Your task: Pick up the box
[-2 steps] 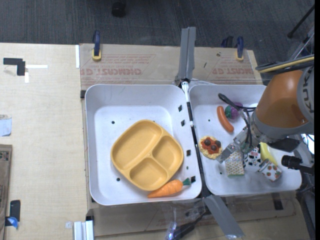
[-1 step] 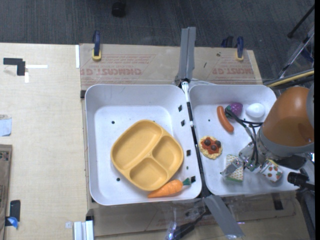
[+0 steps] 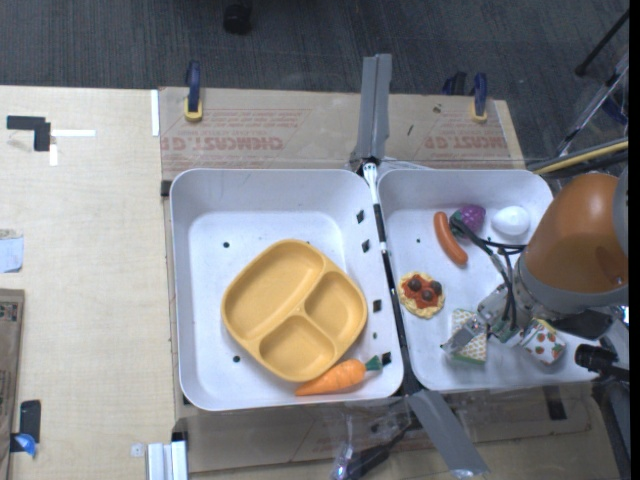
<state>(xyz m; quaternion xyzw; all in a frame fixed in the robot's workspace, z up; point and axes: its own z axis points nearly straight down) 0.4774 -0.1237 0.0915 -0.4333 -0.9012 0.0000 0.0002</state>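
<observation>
The right bin [image 3: 430, 183] is giving little free room near its front rim, where the arm [image 3: 580, 238] is reaching in. The box [image 3: 468, 336], small with a green-white pattern, is lying tilted there, touching the gripper [image 3: 490, 330]; whether the jaws are gripping it I cannot tell. The left bin [image 3: 200, 228] is holding a yellow tray [image 3: 293, 310] and a carrot [image 3: 335, 376].

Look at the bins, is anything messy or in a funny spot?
Yes. The carrot lies wedged between the yellow plate and the left bin's front wall, and the plate sits crooked. In the right bin, a small box lies tipped beside the gripper.
</observation>
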